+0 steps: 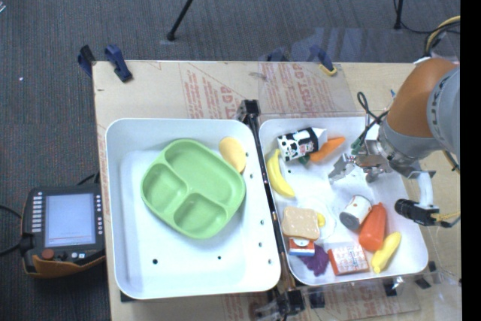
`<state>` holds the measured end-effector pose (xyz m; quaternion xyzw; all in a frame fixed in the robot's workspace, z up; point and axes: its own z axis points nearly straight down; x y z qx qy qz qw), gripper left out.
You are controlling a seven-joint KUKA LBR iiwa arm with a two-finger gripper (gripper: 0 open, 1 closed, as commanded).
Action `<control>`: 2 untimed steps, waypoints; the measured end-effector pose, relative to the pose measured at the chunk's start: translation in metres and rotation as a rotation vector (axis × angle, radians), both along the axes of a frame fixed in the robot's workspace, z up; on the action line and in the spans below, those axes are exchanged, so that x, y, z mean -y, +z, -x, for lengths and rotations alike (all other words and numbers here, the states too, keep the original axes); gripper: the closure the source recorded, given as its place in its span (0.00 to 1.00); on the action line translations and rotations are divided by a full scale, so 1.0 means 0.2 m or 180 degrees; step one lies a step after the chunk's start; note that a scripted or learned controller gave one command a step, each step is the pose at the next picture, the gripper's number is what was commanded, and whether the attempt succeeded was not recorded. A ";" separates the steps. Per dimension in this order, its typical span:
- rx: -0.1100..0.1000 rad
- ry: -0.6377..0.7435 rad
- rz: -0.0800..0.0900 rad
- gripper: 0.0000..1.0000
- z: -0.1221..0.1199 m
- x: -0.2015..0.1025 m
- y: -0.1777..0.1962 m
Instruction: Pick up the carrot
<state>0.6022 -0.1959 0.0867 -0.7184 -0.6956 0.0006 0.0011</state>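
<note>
The end effector (pixel 340 171) hovers (fingers spread apart, holding nothing) just below the carrot (pixel 328 149) in the right bin (pixel 421 252).

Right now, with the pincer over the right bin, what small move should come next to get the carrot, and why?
Probably shift the pincer a little up and left in the camera view. The small orange carrot lies just beyond it, against the black-and-white cow-print toy, and nothing shows between the fingers yet.
</note>
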 end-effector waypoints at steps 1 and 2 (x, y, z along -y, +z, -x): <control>0.0005 -0.0296 0.0002 0.00 -0.21 -0.05 0.01; -0.0060 -0.1273 -0.0024 0.00 -0.19 0.00 -0.01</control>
